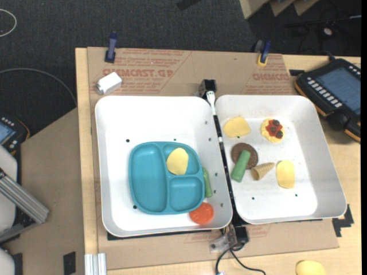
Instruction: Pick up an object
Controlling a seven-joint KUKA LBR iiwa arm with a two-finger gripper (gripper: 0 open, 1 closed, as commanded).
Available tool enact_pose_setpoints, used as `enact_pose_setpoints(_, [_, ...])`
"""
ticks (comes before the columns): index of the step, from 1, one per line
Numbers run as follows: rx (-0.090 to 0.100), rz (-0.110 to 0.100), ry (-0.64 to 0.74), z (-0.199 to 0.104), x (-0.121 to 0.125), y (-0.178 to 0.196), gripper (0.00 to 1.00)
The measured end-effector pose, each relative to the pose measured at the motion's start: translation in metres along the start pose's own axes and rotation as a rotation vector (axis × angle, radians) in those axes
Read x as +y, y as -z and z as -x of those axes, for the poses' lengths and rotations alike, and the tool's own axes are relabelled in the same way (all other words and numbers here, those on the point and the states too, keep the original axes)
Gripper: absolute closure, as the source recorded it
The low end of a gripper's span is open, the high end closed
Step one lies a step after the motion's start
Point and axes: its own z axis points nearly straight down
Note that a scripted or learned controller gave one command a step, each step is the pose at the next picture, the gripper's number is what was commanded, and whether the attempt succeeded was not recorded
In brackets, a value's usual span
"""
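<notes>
**Toy food waits in two bins**

Left bin (109, 153): a blue tray (150, 182) holding a yellow piece (178, 161), orange ball (202, 213) beside it. Right bin (309, 153): green stick (239, 167) leaning on brown disc (248, 152), cone (262, 170) close by. Such crowding risks a double grab. Gripper state: cannot tell.

Red lettering is printed on the brown cardboard sheet (172, 67) covering the worktop, behind the bins. It seems to read "CHEMCAST G P" (upside down, faint), and the smaller lines cannot be made out.
</notes>
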Motion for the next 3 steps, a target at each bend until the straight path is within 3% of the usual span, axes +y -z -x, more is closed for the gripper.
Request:
enact_pose_setpoints(1, [-0.007, 0.022, 0.007, -0.033, 0.001, 0.151, 1.0])
enact_pose_setpoints(2, [0.003, -0.006, 0.002, -0.02, 0.0, 0.041, 1.0])
enact_pose_setpoints(3, [-0.007, 0.016, 0.003, -0.001, 0.0, 0.149, 1.0])
